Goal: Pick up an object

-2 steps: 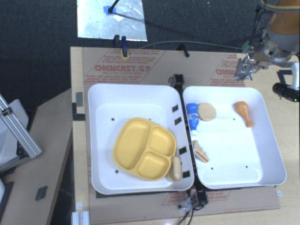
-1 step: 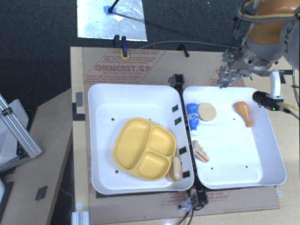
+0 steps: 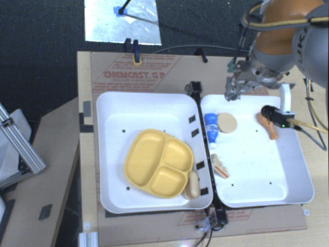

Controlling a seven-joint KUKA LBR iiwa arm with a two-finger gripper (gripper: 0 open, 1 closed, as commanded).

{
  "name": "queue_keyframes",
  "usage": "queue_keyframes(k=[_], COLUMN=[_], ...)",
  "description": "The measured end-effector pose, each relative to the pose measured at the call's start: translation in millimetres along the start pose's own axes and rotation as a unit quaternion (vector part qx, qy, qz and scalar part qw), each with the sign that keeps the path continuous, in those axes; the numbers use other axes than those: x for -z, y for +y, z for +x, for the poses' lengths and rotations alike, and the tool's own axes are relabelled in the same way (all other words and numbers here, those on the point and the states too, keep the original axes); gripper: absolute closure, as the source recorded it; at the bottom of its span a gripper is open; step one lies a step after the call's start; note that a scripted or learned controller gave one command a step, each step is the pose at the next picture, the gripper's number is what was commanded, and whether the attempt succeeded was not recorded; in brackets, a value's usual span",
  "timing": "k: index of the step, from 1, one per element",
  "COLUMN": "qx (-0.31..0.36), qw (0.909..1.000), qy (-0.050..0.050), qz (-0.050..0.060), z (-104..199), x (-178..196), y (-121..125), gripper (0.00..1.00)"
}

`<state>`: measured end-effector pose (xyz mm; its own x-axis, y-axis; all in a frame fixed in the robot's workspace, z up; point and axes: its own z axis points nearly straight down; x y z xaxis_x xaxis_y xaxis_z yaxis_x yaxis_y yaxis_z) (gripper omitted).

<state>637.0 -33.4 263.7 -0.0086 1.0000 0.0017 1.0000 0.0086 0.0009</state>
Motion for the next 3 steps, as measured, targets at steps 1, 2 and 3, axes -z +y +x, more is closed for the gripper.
queue_keyframes(k=[1,2,3], qx=[0.000,0.000,0.000], qw=[1.0000,1.0000,1.0000], qy=[0.000,0.000,0.000], qz=[0.000,0.000,0.001], z=[43,95,135], x=[-11,-13,-36], y=[-4,-15,-24], gripper=[1.00,1.00,1.00])
